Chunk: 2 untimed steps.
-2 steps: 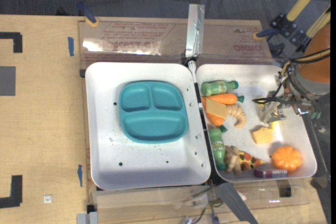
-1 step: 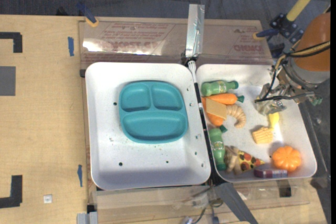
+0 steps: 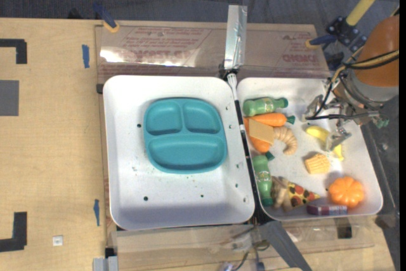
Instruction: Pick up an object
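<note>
My gripper reaches down into the right bin from the upper right, under the arm's orange band. It hangs over a yellow banana-like toy, whose other end shows just below the gripper. Close by lie a yellow waffle piece, a small orange pumpkin, a tan croissant, an orange carrot and a green bottle.
The left bin bears a teal divided plate. Along the right bin's left and front walls lie an orange wedge, a second green bottle, a pizza slice and a purple item.
</note>
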### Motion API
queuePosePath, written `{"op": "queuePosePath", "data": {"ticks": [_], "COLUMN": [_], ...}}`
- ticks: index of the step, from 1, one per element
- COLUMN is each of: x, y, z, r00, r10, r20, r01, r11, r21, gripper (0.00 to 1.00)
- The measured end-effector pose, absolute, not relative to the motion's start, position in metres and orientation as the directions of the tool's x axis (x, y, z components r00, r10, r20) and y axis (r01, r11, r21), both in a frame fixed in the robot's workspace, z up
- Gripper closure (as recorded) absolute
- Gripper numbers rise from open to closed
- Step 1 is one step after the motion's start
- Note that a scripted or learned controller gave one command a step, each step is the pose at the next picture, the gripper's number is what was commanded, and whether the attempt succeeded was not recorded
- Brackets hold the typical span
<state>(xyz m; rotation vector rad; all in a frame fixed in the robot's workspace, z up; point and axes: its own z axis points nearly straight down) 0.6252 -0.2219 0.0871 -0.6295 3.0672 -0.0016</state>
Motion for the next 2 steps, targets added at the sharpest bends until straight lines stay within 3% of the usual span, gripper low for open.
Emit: {"op": "queuePosePath", "data": {"ticks": [2], "x": [0.582], "y": [-0.223], "z": [0.088], "r00": [-0.916], "r10": [-0.401], "r20": [-0.009], "r01": [-0.401], "r11": [0.916], "r21": [-0.004], "gripper": [0.0]}}
